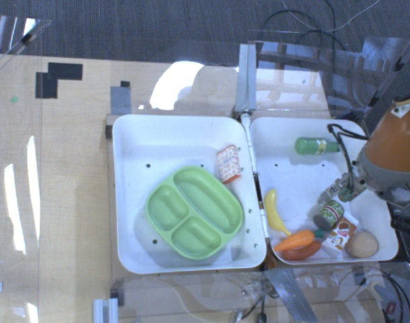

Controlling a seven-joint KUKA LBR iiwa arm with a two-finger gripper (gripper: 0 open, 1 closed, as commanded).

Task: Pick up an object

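Two shallow white bins sit side by side on the wooden bench, seen from above at a slant. In the left bin (127, 200) a green divided plate (194, 212) lies tilted toward the lower middle, and a small red-and-white packet (227, 163) leans against the right wall. The right bin (285, 173) holds a green bottle (317, 145) lying on its side near the far wall, a yellow banana (275, 212) beside the left wall, an orange carrot (300, 242) along the near wall, a small can (328, 214) with a green label, a red-and-white carton (339, 235) just beside it, and a tan rounded object (361, 244) in the near right corner. The arm (393, 147) reaches in from the right, its gripper (336, 192) low over the can; whether its jaws are apart or together cannot be told from this angle.
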